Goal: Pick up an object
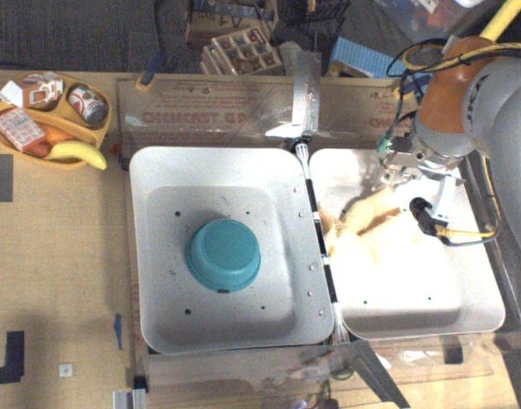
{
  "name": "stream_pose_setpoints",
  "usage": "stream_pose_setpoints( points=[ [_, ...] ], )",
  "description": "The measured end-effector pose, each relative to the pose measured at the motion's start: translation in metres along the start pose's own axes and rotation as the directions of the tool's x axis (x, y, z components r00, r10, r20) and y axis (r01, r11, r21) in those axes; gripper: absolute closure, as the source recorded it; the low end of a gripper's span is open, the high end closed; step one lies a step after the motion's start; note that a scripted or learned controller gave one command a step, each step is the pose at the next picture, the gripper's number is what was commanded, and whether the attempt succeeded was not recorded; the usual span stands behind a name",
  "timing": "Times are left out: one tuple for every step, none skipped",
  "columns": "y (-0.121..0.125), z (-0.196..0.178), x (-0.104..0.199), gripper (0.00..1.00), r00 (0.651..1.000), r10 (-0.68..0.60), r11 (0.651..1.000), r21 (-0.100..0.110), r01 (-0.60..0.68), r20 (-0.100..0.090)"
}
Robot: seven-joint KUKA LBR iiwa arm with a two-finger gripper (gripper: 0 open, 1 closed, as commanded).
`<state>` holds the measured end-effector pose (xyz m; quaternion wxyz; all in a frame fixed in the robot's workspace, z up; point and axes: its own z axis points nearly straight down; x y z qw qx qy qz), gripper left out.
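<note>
Item: teal bowl, upside down at the centre of the left bin, untouched. Item: tan blurred object by the right bin's left wall. Gripper low near the far edge, probably reaching (jaw state cannot be told).

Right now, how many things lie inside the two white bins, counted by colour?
Teal: 1, the upturned bowl in the left bin.
Tan or orange-brown: 1, a blurred object in the right bin, below the gripper; I cannot tell what it is.
Total: 2
</note>
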<state>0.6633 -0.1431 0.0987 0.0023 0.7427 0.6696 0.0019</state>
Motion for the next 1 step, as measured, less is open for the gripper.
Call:
stream_pose_setpoints(
  points=[
    [-0.003, -0.0872, 0.077, 1.0, 0.964, -0.267, 0.964, 0.001, 0.267, 0.001]
  ],
)
